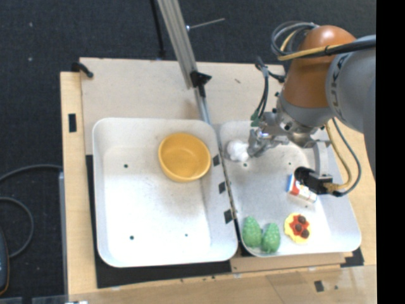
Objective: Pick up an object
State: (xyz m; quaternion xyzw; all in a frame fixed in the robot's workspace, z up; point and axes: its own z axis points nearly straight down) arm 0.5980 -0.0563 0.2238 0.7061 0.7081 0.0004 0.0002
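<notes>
My gripper (254, 145) hangs low over the far left part of the right bin (342, 230), just right of a small white ball-like object (236, 150) that lies against the bin's left wall. A green two-lobed toy (261, 235) rests at the bin's near edge. Beside it lies a yellow piece with dark and red spots (297, 227). A small white, red and blue object (300, 190) sits at mid right. A yellow bowl (184, 156) stands in the left bin (126, 233).
A slanted metal pole (183, 49) rises from between the bins toward the top. Black cables and a connector (316, 181) hang from the arm over the right bin. The wooden bench (139, 87) frames both bins.
</notes>
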